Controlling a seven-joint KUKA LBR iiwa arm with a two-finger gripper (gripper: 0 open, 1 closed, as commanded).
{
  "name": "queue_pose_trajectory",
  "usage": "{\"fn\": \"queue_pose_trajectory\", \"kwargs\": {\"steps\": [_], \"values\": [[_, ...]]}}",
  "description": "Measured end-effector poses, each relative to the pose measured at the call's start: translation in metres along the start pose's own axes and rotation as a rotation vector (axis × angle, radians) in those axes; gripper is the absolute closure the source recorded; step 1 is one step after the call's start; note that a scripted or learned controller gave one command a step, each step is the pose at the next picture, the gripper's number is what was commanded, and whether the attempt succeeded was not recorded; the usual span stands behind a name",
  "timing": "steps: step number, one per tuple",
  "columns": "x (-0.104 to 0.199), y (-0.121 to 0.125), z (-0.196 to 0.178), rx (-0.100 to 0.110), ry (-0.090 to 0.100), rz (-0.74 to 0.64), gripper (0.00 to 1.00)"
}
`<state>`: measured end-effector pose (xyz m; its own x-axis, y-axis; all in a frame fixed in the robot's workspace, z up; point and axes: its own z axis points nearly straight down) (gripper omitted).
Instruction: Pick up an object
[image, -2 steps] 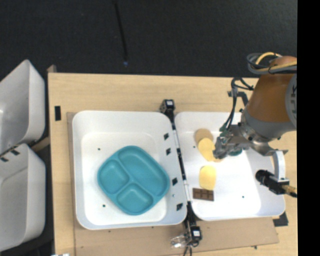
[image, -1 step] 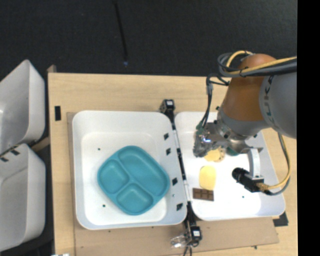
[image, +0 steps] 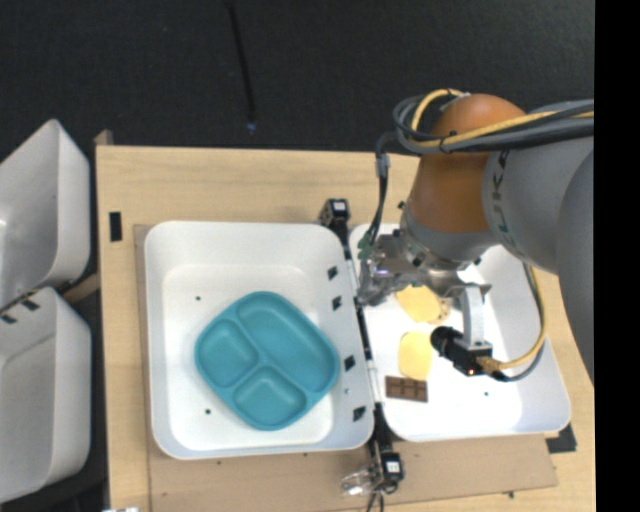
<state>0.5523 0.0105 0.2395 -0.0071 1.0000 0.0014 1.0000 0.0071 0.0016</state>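
Observation:
In the right bin (image: 520, 400) lie two pale yellow pieces, one (image: 420, 304) partly under the arm's wrist and one (image: 414, 354) just in front of it. A small brown chocolate-like block (image: 407, 389) rests near the bin's front left. My gripper (image: 428, 288) hangs low over the left part of this bin, right above the upper yellow piece, and the orange and grey wrist hides most of it. No object shows as lifted off the bin floor.
The left bin (image: 170, 260) holds a blue divided plate (image: 265, 358). A black cable plug (image: 450, 346) with an orange lead hangs from the wrist beside the yellow pieces. Clips (image: 352, 300) line the wall between the bins.

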Motion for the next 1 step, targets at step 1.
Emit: {"fn": "queue_pose_trajectory", "kwargs": {"steps": [1], "values": [[0.0462,0.0232,0.0073,0.0,0.0,0.0,1.0]]}}
